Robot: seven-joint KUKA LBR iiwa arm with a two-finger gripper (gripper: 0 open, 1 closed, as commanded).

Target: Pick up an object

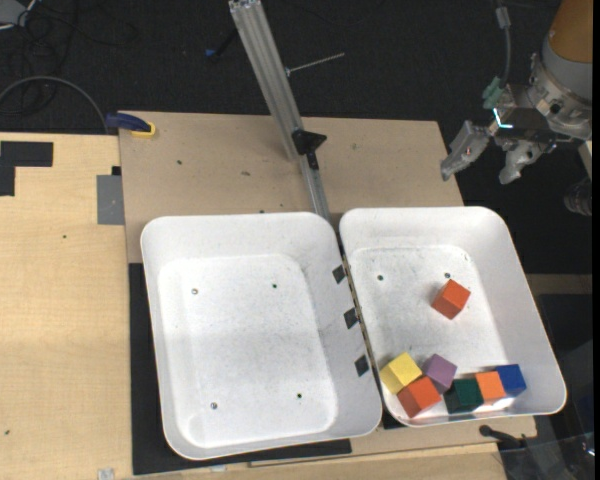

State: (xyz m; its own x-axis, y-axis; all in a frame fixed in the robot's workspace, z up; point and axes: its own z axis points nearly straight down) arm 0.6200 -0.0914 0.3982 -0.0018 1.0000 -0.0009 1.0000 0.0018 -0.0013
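My gripper hangs high above the back right corner of the right bin, open, with nothing between its fingers. In that bin an orange-red cube lies alone near the middle. Along the bin's front edge sit a yellow cube, a purple cube, a red cube, a dark green cube, an orange cube and a blue cube, packed close together.
The left bin lies beside the right one, with black clips along the shared rim. A slanted aluminium bar rises from behind the bins. Wooden bench surface extends to the left.
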